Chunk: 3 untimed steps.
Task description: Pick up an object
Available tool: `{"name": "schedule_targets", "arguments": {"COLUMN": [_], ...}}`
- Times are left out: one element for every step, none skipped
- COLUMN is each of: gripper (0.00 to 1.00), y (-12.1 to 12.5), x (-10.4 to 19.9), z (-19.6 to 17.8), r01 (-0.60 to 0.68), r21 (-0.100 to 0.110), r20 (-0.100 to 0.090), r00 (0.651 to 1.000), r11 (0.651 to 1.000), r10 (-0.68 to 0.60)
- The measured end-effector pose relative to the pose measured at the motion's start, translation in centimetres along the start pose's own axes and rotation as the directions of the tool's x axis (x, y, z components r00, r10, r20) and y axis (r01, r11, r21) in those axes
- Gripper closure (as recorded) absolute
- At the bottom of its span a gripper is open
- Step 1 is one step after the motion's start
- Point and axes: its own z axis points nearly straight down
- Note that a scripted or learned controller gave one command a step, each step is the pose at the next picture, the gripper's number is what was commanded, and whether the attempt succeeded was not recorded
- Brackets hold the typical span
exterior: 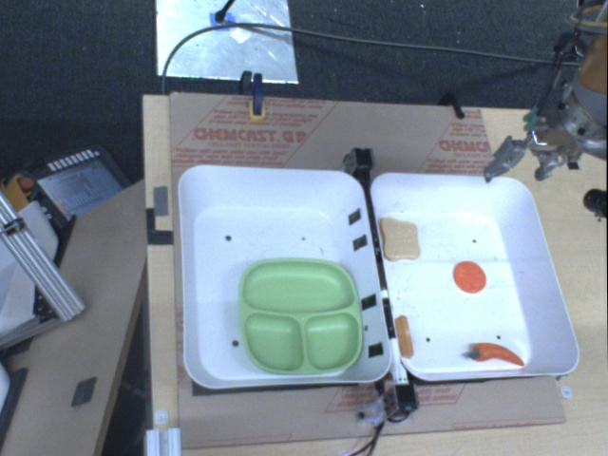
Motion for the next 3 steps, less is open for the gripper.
{"name": "schedule_targets", "arguments": {"gripper": [0.0,0.0,0.0], "y": [0.2,1.1,0.3], "x": [-0.5,-0.7,-0.4], "z": [6.1,11.5,17.4], "r01": [-0.002,0.001,-0.001], "r21": [0.004,0.003,0.004], "r20": [0.0,0.0,-0.001], "r00": [1.0,1.0,1.0], "r11": [1.0,1.0,1.0], "r10": [0.002,-0.001,0.001]}}
